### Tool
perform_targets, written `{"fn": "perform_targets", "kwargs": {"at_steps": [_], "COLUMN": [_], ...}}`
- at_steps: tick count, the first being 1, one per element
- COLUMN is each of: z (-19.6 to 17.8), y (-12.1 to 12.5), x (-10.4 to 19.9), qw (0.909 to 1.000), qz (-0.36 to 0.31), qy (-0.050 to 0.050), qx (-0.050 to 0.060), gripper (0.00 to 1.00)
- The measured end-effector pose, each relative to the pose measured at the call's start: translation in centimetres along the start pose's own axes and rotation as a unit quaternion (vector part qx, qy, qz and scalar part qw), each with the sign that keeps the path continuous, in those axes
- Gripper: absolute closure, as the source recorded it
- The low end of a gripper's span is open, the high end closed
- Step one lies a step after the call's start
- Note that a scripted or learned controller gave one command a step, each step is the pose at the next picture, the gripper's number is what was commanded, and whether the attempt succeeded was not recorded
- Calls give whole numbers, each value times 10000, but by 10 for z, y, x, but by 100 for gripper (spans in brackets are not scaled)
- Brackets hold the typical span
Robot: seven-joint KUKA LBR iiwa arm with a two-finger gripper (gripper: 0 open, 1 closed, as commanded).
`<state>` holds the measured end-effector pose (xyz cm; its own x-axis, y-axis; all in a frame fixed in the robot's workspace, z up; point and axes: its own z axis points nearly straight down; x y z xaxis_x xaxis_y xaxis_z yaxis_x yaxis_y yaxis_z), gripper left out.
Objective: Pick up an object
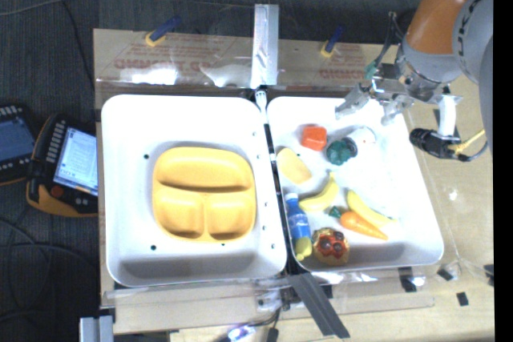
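over the right bin (417, 196), at its far right corner: grey arm (449, 12) with orange band, reaching in from the right, pincer (370, 102) hanging above the bin's back edge, nothing between its fingers; open or closed, cannot tell from this slant. below and nearer in the same bin, a loose cluster of toy food: orange block (314, 137) and dark teal piece (342, 150) closest to the pincer, yet apart from it; pale yellow piece (293, 166) by the divider; banana (322, 196) mid-bin; carrot (362, 223) and yellow wedge (367, 208) touching toward the front; blue bottle (297, 222) along the left wall; red-brown fruit (331, 246) at the front edge. in the left bin (128, 172), a yellow tray (205, 191) with three compartments, lying flat at centre. off the surface (128, 52) to the left, a handheld pendant (68, 166) with lit screen on the dark floor. task judged barely begun: no item lifted, none touched as far as visible. still left, by this reading: choosing a target, likely the orange block or teal piece as nearest, descending on it, closing, and raising it clear of the bin. crowding near the front likely harder to grasp cleanly than the two pieces at the back.
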<state>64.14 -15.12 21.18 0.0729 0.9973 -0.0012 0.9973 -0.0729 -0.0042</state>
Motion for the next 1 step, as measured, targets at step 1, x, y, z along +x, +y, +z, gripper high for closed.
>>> {"fn": "perform_targets", "kwargs": {"at_steps": [1], "z": [76], "y": [3], "x": [-8], "qw": [9975], "qz": [-705], "qy": [-5], "qx": [-30], "gripper": [0]}}
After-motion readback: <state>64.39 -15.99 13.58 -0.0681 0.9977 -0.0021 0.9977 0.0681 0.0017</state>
